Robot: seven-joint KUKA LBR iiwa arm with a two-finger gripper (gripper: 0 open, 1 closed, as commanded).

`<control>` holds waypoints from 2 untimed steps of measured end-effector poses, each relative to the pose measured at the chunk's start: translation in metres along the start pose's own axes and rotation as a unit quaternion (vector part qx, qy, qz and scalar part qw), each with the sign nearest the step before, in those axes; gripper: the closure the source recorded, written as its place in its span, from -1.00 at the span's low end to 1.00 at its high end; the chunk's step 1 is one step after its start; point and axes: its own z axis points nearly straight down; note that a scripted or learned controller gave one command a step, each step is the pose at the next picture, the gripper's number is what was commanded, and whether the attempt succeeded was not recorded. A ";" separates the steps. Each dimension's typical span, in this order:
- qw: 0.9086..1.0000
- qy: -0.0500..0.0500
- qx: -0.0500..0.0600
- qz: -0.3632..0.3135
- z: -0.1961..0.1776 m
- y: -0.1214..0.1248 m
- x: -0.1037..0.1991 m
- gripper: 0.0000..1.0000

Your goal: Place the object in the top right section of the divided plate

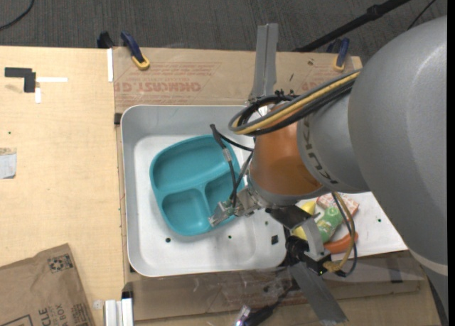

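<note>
Lower right of frame: the grey arm [398, 126] with its orange band [281, 165] covers most of the right bin [380, 236]; we make out only scraps of colourful objects [328, 221] there, too hidden to name. The pincer [226, 211] sits at frame centre, over the lower right rim of the teal divided plate [192, 184]; we cannot tell whether it is open or closed, or gripping anything. The plate lies tilted in the left white bin [142, 246]. Beyond, the tabletop [57, 147] and cardboard [185, 83].

Bright, even overhead light; sharp focus.
</note>
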 end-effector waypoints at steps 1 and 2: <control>0.993 0.003 0.008 -0.116 0.008 0.044 0.081 -1.00; 0.963 0.002 0.008 -0.269 0.006 0.039 0.098 -1.00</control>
